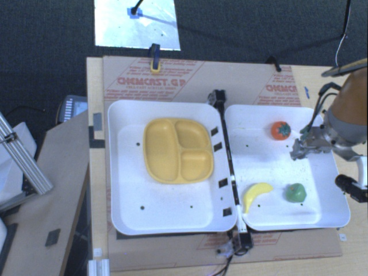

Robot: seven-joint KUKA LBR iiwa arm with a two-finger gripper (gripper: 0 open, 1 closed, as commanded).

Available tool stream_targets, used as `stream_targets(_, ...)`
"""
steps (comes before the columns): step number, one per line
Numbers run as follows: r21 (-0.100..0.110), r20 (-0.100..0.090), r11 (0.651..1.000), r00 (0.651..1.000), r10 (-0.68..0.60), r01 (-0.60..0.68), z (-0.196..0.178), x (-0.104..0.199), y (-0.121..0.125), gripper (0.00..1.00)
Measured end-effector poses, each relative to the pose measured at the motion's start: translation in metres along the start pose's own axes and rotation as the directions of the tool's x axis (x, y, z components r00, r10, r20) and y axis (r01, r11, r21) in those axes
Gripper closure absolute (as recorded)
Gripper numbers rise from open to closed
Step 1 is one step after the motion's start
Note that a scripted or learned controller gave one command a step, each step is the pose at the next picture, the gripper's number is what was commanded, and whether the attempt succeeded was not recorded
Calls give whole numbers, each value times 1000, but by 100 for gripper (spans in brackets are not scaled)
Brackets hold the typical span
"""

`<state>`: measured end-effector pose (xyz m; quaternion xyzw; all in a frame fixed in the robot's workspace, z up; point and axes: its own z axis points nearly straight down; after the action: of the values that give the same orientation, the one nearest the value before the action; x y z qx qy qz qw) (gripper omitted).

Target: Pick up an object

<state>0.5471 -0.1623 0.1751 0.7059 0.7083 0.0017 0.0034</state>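
The pincer (299, 149), whose grip state I cannot tell, hangs in the right bin (322, 220) just beside the tomato (280, 130), likely its target, with banana (256, 194) and green fruit (295, 193) nearer the front.

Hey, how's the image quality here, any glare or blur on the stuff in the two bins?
Camera view: lighting is even and soft, shadows faint; the white bins look bright, nearly washed out. The yellow divided plate, tomato, banana and green fruit read clearly but slightly soft. The gripper is blurry, its detail hard to make out. The reflective sheet above shows glare.
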Motion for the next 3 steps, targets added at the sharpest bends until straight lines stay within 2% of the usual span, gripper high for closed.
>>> stream_targets(2, -1, 0, 1000, 1000, -2, 2, -106, 16, -3, 100)
stream_targets(3, 5, -2, 1000, 1000, -4, 4, -89, 63, 18, 100)
